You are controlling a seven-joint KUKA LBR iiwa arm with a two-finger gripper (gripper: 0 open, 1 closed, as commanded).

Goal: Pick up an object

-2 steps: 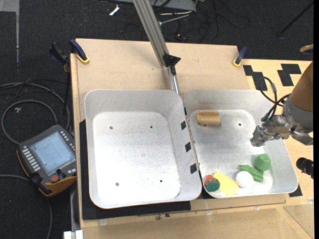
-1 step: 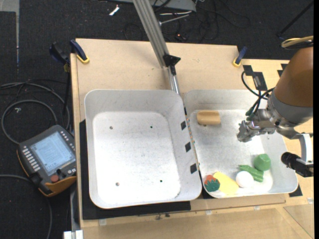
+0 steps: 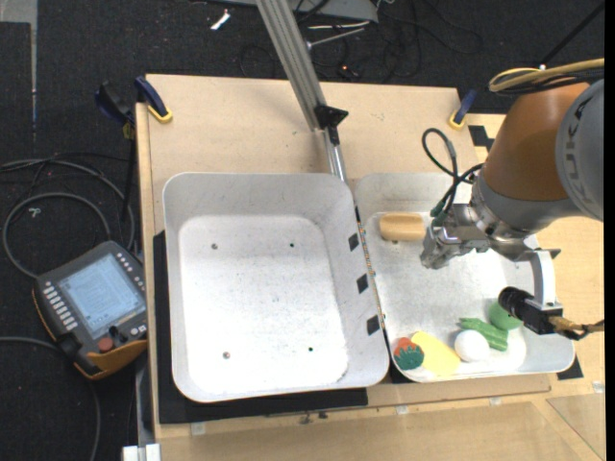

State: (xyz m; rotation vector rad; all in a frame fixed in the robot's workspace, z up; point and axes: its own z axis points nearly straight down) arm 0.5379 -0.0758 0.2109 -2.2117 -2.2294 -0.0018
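Nearest in the right bin (image 3: 553,353), along its front edge: red-green piece (image 3: 408,351), yellow piece (image 3: 438,356), white ball (image 3: 472,345), green toy (image 3: 496,327), all untouched. Farther back, the gripper (image 3: 438,254) hangs beside the tan block (image 3: 402,227); its opening I cannot tell. Nothing lifted yet, grasp remains.

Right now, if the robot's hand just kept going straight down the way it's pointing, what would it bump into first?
Probably the bare floor of the right bin. The hand hangs just beside the tan roll, so it might clip that; depth is hard to judge.
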